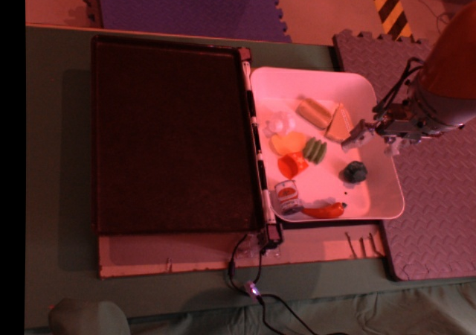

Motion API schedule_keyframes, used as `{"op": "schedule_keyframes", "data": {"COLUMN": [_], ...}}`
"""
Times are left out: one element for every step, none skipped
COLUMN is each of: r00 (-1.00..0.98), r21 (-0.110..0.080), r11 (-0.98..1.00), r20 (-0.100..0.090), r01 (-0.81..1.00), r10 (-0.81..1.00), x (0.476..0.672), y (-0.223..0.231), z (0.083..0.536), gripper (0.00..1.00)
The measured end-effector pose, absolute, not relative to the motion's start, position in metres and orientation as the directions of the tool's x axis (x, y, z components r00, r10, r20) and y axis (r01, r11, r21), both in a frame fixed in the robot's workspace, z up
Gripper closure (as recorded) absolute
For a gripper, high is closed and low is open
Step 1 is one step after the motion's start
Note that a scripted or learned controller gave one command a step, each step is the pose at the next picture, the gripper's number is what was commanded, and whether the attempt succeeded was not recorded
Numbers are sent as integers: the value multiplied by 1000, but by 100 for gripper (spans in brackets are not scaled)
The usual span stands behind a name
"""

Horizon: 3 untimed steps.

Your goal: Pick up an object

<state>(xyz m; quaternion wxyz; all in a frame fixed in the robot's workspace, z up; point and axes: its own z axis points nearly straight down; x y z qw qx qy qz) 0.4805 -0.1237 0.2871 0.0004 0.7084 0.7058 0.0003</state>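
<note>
Several small objects lie in the right-hand white bin [387,203], and my gripper [370,135] hangs above that bin's right edge, about midway along it; whether it is spread or pressed together I cannot tell from this angle. The nearest candidate is the tan wedge [340,124], just beside my gripper toward the bin's centre, with its long axis running roughly from the far edge toward the near edge. The dark round object [354,172] sits a little further off, toward the bin's near right corner, so I judge the wedge the shorter reach.
</note>
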Motion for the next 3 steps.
{"op": "schedule_keyframes", "data": {"r00": [4,5,6], "r21": [1,-3,-5], "r11": [-4,-5,-6], "r20": [0,0,1], "r01": [1000,1000,1000], "r10": [1000,1000,1000], "x": [480,477,467], "y": [-124,-121,-123], "z": [287,245,193], "gripper": [0,0,0]}}
